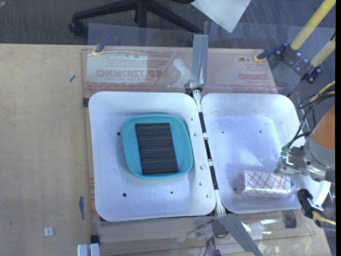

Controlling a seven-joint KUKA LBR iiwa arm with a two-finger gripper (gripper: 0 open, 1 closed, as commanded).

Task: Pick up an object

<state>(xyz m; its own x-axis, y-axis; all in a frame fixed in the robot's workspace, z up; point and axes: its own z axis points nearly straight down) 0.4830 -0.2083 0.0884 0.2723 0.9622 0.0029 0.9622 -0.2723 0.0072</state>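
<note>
Lying on its side in the near right corner of the right bin (pixel 250 116): a white cylinder with a red lattice print (pixel 265 183), long axis running left to right. Just beside its right end, touching or nearly so, the gripper (pixel 290 164) at the bin's right wall; cannot tell how far apart the fingers stand, nor whether anything sits between them. Above the wrist, the orange band (pixel 326 129). In the left bin (pixel 106 159), a teal square dish (pixel 156 145) centred, carrying a dark ribbed block (pixel 156 148). Beneath both bins, the wooden tabletop (pixel 40 143).
</note>
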